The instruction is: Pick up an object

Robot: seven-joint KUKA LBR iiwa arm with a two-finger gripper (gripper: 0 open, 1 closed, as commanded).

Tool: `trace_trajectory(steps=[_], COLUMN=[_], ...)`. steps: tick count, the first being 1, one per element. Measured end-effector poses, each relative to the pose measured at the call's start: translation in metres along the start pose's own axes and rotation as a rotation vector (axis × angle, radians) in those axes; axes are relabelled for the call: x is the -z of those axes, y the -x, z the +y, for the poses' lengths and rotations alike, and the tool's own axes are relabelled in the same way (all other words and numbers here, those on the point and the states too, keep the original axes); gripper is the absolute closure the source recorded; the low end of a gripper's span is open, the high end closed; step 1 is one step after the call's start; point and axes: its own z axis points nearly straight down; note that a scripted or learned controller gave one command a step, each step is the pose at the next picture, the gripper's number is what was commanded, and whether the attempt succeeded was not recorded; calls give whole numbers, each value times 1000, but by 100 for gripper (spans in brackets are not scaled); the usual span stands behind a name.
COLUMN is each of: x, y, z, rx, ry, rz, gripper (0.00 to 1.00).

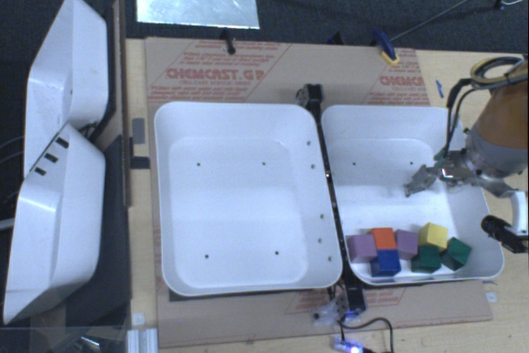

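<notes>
The arm comes in over the right bin (388,128) and carries its jaws (421,180) low above that bin's bare white floor, pointing toward the divider between the two bins. Nothing sits between the jaws; whether they stand wide or narrow I cannot tell, since they show as one small grey shape against the white. Everything worth picking lies in a tight cluster along the near wall of the same bin, below the jaws in the camera view and well apart from them. Almost straight below the jaws are the yellow block (433,236) and the pale purple block (406,242). Further toward the divider are the orange block (383,238), the blue block (386,262) and another purple block (361,246). On the arm's side of the jaws lie two green blocks (440,255). The blocks are roughly cubic, so no long axis governs the approach. What matters is that they touch one another and crowd the wall, leaving little room for a finger on either side. The coming move, as I judge it, is a short travel toward the near wall and then a descent, with the yellow block the nearest candidate. The left bin (240,194) holds nothing to aim for.
</notes>
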Motion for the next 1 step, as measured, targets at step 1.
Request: trace_trajectory(steps=[1], x=[13], y=[1], z=[1], rx=[0], ry=[4], rz=[-2], gripper=[100])
